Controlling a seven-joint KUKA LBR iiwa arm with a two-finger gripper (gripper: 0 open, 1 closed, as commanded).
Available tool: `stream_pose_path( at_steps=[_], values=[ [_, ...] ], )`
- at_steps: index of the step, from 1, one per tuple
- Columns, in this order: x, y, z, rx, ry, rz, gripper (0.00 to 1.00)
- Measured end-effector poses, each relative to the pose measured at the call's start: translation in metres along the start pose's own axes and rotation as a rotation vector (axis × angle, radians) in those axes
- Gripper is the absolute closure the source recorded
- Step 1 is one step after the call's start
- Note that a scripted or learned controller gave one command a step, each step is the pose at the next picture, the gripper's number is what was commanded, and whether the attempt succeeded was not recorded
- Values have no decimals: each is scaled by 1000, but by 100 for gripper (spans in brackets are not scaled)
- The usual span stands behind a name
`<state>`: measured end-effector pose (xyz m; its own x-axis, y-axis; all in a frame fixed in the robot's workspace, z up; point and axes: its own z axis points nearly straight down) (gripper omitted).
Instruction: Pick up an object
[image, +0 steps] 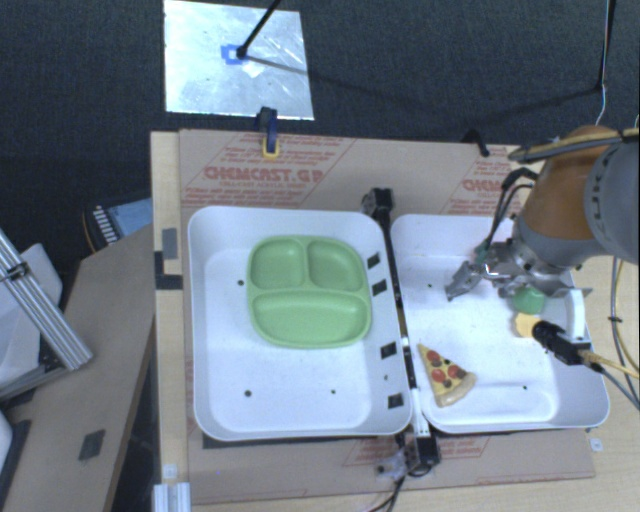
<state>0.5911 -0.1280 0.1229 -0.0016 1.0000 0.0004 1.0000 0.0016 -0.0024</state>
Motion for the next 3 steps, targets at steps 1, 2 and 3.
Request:
stream_pose_path(
  at_steps=[1, 2, 3],
  values=[
    [1, 0, 40, 0, 0, 0, 0],
    [0, 2, 27, -6, -1, 0, 100],
    [-9, 4, -21, -9, -2, 1, 100]
  ],
)
